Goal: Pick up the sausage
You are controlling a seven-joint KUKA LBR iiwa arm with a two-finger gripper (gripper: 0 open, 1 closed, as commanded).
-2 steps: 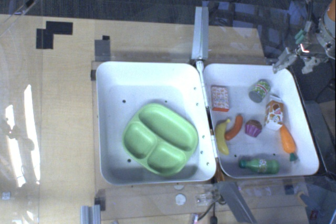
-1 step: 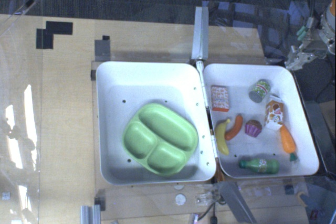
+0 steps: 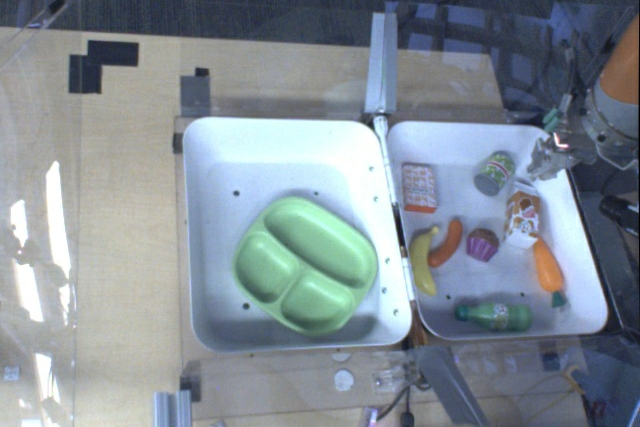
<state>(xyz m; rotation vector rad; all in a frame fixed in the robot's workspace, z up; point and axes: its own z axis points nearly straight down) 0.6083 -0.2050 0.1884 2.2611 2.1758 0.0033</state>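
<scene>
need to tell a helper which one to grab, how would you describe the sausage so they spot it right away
Look in the right bin, at its left side. The sausage lies tilted there, beside the banana. It is the short orange-red link with rounded ends; the banana is yellow, and the carrot across the bin is pointed.

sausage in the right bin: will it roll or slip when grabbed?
The sausage looks like a smooth, rounded plastic toy, so it may slip between fingers. It is probably stiff and light. It leans against the banana, which may shift with it. Its curved shape should limit rolling.
</scene>
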